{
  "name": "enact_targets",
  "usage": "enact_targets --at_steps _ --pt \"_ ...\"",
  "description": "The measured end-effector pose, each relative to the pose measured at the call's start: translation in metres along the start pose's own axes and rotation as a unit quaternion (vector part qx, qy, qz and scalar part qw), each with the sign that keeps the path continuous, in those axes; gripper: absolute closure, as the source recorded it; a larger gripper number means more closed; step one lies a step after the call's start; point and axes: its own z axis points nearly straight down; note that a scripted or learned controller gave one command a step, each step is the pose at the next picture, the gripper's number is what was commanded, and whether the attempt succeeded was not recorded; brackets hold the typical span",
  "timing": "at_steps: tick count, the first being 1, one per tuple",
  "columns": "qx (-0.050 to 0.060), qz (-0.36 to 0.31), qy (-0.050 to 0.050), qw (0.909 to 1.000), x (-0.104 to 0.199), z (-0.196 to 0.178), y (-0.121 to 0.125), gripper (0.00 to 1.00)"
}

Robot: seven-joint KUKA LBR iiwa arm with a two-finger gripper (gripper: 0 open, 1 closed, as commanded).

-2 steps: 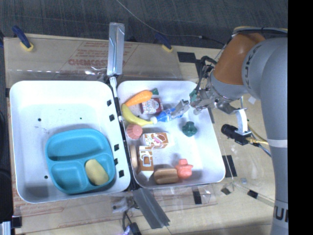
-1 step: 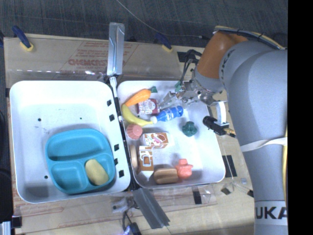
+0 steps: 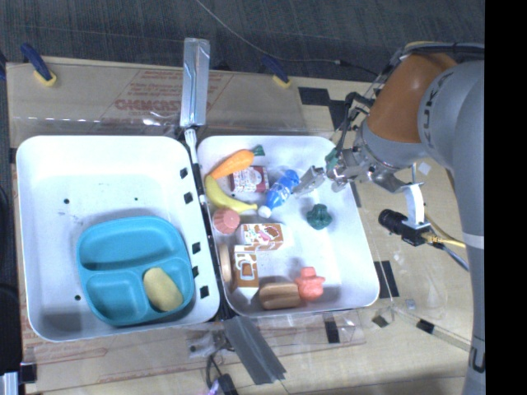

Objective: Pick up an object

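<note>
Your arm (image 3: 428, 113) reaches in from the right, and its gripper (image 3: 317, 178) hangs over the upper right part of the right bin (image 3: 360, 245). You cannot tell from this view whether the fingers are apart or together, and nothing shows between them. Just left of the gripper lies a blue bottle (image 3: 280, 189), and below it a dark green toy (image 3: 319, 216) sits alone on the bin floor. Along the bin's left side you have a carrot (image 3: 233, 162), a banana (image 3: 222, 196), a red packet (image 3: 249, 179), a juice box (image 3: 262, 237), a brown carton (image 3: 242, 269), a bread roll (image 3: 278, 293) and a pink toy (image 3: 310, 282). The left bin (image 3: 49, 171) holds a blue tray (image 3: 123, 249) with a potato (image 3: 163, 289) in its lower right compartment.
</note>
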Motion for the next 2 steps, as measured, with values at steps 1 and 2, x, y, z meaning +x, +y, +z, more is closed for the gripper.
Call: enact_targets --at_steps 1,2 --pt "0.003 -0.088 0.002 0.9962 0.001 0.080 0.019 0.00" --pt "0.001 -0.165 0.001 0.9864 -0.007 0.049 0.066 0.00"
